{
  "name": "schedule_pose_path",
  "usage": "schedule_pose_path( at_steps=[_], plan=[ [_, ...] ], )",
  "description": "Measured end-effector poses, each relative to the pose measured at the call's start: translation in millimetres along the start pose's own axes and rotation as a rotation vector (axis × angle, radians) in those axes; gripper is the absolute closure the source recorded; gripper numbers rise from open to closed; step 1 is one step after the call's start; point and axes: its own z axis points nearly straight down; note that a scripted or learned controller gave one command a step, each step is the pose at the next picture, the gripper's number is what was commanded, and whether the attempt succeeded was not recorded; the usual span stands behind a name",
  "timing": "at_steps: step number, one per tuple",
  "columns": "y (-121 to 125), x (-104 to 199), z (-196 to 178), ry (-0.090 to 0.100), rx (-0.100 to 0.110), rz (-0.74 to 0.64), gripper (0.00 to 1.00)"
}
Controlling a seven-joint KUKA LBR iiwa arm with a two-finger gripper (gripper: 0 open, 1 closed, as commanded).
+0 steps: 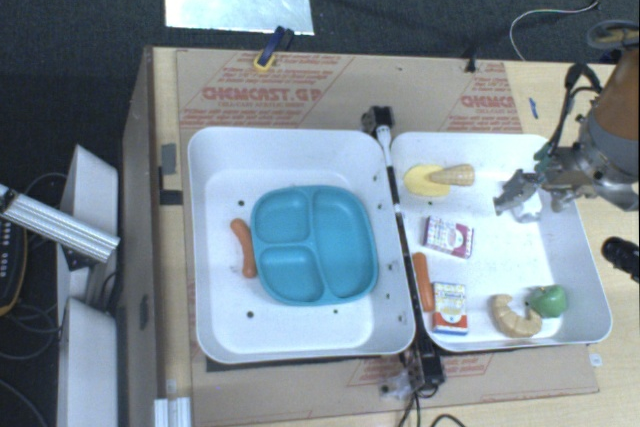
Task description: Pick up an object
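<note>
My gripper (pixel 519 196) hangs over the upper right part of the right bin (pixel 575 260), above bare bin floor, with nothing visibly in it. To its left lies a yellow piece with a tan cone end (pixel 437 179). A pink and white packet (pixel 447 237) lies below and to the left of the gripper. Along the bin's left wall rests an orange sausage (pixel 423 280), with a small printed box (pixel 450 307) beside it. A tan croissant (pixel 514 316) and a green fruit (pixel 549 299) sit touching in the near right corner.
The left bin (pixel 215 215) bears a blue divided plate (pixel 312 244) with an orange sausage (pixel 243 247) just left of it. A black divider (pixel 395 205) runs between the bins. The grey arm (pixel 610 140) comes in from the right edge.
</note>
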Motion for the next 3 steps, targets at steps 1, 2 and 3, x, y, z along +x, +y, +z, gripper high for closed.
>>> schedule_pose_path(
  at_steps=[1,2,3],
  plan=[
    [95.0,48.9,96.1,0.001,0.002,-0.001,0.00],
    [79.5,46.3,171.5,0.000,0.001,0.001,0.00],
    [132.6,43.2,175.7,0.004,0.026,0.005,0.00]
  ],
)
